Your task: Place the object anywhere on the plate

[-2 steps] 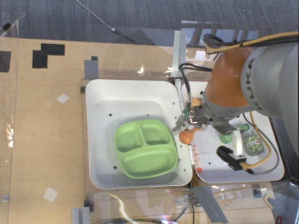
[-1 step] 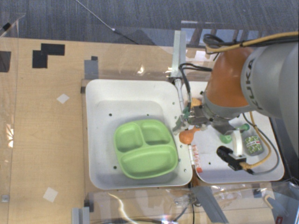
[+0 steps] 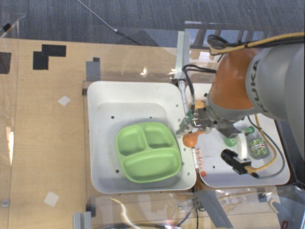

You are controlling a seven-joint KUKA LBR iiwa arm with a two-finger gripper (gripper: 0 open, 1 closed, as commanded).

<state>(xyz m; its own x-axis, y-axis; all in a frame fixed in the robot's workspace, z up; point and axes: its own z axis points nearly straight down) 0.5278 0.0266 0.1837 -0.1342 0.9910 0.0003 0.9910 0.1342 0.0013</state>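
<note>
Your grey-and-orange arm (image 3: pixel 248 80) reaches in from the right, its gripper (image 3: pixel 189 124) low over the rims where the 2 white bins meet. You cannot tell from this angle whether the gripper is wide, narrow or holding anything. The orange object (image 3: pixel 190 140) sits just beneath it, at the left edge of the right bin (image 3: pixel 267 175). The green plate (image 3: pixel 148 165), with 3 compartments, lies in the left bin (image 3: pixel 124 92), near the orange object but apart from it. A small green piece (image 3: pixel 231 140) and a clear item with green inside (image 3: pixel 258 147) lie further right.
</note>
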